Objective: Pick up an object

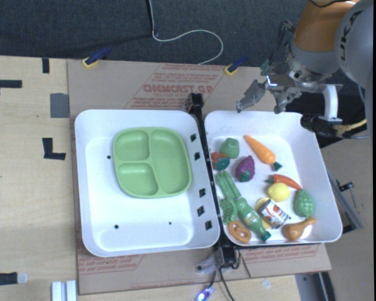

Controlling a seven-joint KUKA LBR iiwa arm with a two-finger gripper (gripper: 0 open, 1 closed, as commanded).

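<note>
My gripper [266, 98] hangs spread wide, with nothing between its fingers, above the far rim of the right bin [313, 144]; I judge it poised there for a clear drop; below and nearest lies the carrot [261, 149], apart from the purple fruit [245, 167], an easy target; other toy food crowds the near corner; the left bin [91, 168] bears a green plate [153, 162].

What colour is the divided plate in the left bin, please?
Light green, as the camera view shows: the divided plate lies in the white left bin.
</note>
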